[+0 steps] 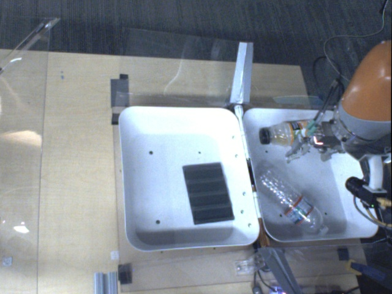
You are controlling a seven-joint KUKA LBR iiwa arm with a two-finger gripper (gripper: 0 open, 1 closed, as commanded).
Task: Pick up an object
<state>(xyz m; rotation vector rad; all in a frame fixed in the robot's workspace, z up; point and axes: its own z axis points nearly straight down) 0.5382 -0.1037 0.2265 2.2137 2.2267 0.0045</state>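
Nearby, the capped bottle (283,133) lies sideways, cap pointing left.

The wooden bench (67,164) carries two shallow white bins side by side, edges touching. The left bin (141,164) sits near the middle, the right bin (343,195) at three o'clock from it. A clear sheet (24,133) (glossy, catching light) covers the bench toward nine o'clock.
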